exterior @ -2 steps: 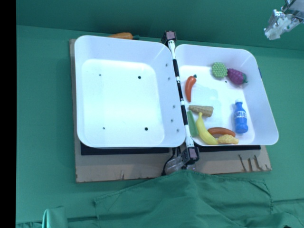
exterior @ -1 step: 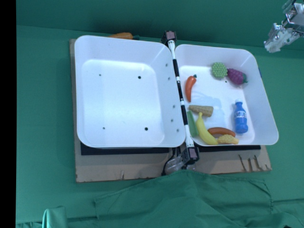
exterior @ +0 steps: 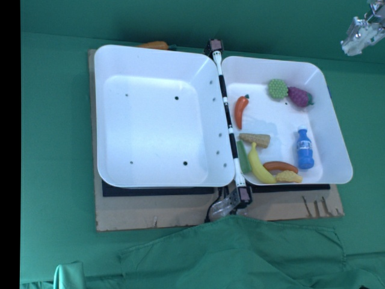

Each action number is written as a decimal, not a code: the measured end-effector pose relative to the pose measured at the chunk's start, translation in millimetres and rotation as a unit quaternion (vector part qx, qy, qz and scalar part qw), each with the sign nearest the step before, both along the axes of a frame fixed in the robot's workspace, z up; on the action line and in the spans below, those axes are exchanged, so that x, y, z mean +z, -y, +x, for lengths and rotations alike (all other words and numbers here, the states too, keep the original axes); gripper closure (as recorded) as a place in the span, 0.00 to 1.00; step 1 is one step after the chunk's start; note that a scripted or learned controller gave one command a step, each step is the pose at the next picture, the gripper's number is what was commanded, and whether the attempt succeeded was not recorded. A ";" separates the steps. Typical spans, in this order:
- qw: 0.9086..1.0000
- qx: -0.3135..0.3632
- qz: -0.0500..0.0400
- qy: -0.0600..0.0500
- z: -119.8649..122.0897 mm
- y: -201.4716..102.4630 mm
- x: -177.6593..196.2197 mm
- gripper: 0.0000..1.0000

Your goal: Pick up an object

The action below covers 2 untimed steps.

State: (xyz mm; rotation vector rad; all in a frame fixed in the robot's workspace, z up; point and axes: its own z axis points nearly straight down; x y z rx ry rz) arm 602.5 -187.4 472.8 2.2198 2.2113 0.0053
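Observation:
The right bin [exterior: 337, 143] holds several toy foods: a green and a purple bunch of grapes [exterior: 289, 93], an orange chili pepper [exterior: 240, 110], a tan corn piece [exterior: 255, 139], a blue bottle [exterior: 304, 149], a yellow banana [exterior: 259, 167], a green pod [exterior: 243, 157], a sausage [exterior: 280, 166] and a small yellow piece [exterior: 289, 177]. My gripper [exterior: 360, 38] hangs high at the top right, above and beyond the right bin's far corner, with nothing seen in it.
The left bin [exterior: 114, 65] stands beside the right one, with a black-and-white divider bar [exterior: 227, 119] between them. An orange object [exterior: 154, 44] lies behind the left bin. Both bins rest on cardboard [exterior: 120, 212]. Green cloth [exterior: 240, 251] bunches at the front.

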 end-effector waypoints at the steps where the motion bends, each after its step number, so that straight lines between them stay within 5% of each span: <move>1: 1.000 0.000 0.000 -0.001 -0.2 -0.1 -0.9 0.00; 2: 1.000 -0.001 -0.001 0.002 0.0 0.3 13.3 1.00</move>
